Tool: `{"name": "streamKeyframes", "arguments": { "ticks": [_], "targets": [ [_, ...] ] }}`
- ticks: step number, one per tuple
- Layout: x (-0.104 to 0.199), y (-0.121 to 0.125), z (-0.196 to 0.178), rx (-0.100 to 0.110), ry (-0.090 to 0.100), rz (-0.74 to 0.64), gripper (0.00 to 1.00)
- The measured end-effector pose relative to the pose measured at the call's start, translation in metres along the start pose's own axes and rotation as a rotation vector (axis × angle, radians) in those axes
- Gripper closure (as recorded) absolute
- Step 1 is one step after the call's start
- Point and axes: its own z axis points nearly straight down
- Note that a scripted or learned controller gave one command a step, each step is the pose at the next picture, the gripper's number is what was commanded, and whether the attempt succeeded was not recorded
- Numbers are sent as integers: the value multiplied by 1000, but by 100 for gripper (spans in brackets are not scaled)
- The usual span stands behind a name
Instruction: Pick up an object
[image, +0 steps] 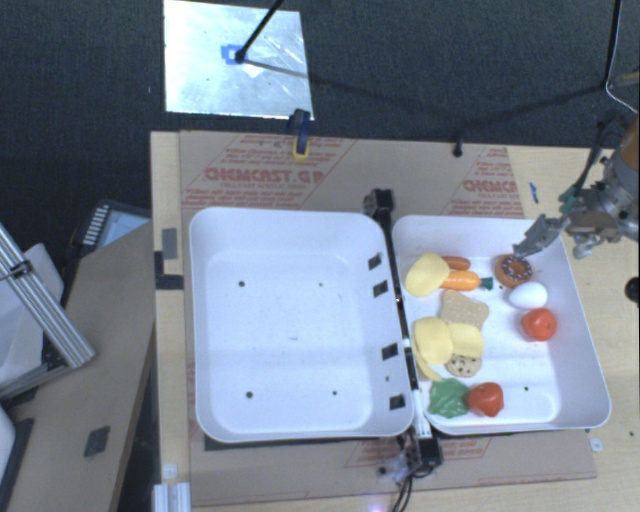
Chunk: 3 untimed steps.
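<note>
My hand (528, 243) hovers over the right bin (575, 330), just above the donut (513, 268). I cannot tell its grip state. Next I judge I must descend onto it.

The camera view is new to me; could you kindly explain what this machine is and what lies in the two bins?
One camera looks down at a slant on a bench. The arm reaches in from the right. Its end effector hangs over the right bin, just above a brown doughnut; I cannot tell whether it grips anything. That bin holds toy food: a carrot, a white egg, a tomato, yellow pieces, a cookie, a green item and a red one. The left bin sits beside it.
</note>
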Motion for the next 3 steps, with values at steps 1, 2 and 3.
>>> {"name": "streamKeyframes", "arguments": {
  "ticks": [1,2,3],
  "targets": [
    [66,49,64,0,2,-7,0],
    [21,-25,167,13,2,8,0],
    [47,43,193,-5,-1,-4,0]
  ]
}}
